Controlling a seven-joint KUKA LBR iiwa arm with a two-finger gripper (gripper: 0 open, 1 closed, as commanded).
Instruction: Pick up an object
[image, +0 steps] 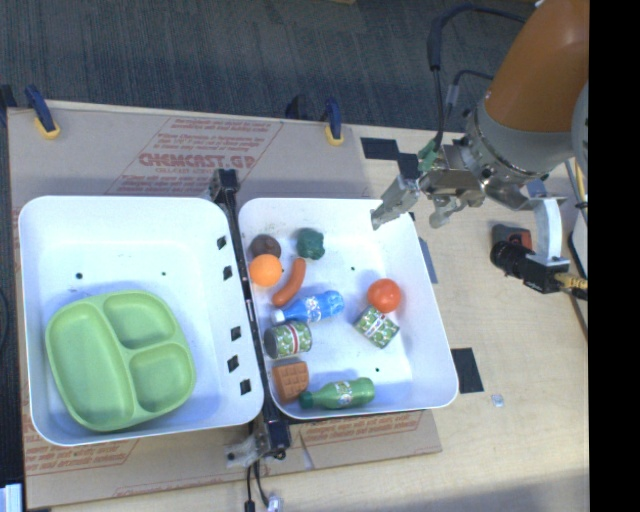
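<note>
Red print on the cardboard (190, 150) under the bins reads roughly "CHEMCAST GP". The gripper (412, 205) hangs over the right bin (425, 330) at its two o'clock corner, fingers spread, holding nothing. Toy foods lie inside: an orange ball (265, 270) at ten o'clock, a green bottle (338, 394) at six.

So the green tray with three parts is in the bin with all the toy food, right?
Not quite. The camera view shows the green tray with three parts in the left bin, by itself. The toy food, like the orange ball and green bottle, is in the right bin.
</note>
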